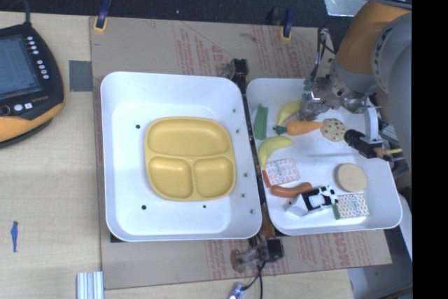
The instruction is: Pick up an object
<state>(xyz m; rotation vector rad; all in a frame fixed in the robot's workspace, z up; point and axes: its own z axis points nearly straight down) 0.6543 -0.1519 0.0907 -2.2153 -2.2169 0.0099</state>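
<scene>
The right bin (381, 220) holds several small items. An orange carrot (305, 127) lies near its back, with a yellow banana (288, 111) and a green piece (260, 120) to its left. A speckled cookie (334, 128) sits just right of the carrot. My gripper (311, 103) hangs low over the back of this bin, directly above the carrot and beside the banana. Whether it touches either one is unclear. Further forward lie a second banana (274, 145), a red-and-white packet (281, 170), a red sausage (290, 188) and a round tan biscuit (351, 177).
The left bin (119, 213) holds a yellow divided plate (190, 156). A black-and-white item (315, 201) and a patterned box (352, 206) lie at the right bin's front. A handheld control pendant (24, 80) rests on the bench at far left. The arm (371, 38) covers the right bin's back right corner.
</scene>
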